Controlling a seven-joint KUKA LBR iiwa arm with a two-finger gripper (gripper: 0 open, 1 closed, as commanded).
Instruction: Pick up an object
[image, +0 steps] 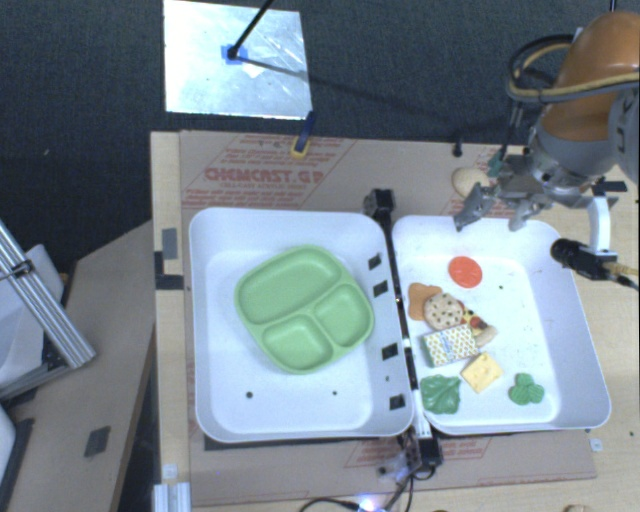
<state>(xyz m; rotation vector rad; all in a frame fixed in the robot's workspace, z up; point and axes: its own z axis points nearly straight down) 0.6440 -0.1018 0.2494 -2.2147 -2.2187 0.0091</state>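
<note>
Worktop (120, 300) is seen from above at a slant, bearing two shallow white bins side by side on a printed cardboard sheet (270, 165). In the left bin (215, 240) a green divided plate (303, 308) is laid, with three compartments and nothing seen in them. In the right bin (570, 330) a cluster of small toy foods is gathered toward the middle and near edge: a red round disc (464, 271) lies apart at the far side; nearer, an orange-brown piece (422, 299) touches a chocolate-chip cookie (443, 311); just beside the cookie a patterned blue-and-white block (451, 346) is placed, with a small dark-red item at its right end that is too small to be identified. A yellow cheese-like wedge (482, 373) is set just beside the block, a green leafy piece (440, 394) lies near the bin's inner corner, and a second green piece (526, 390) rests well to the right of it. The arm (590, 90) is brought in from the right, and the tool (495, 213) is held over the far rim of the right bin, well apart from the foods. Its two fingers (470, 212) are seen spread apart with nothing between them. A pale round object lies on the cardboard just behind the tool.
</note>
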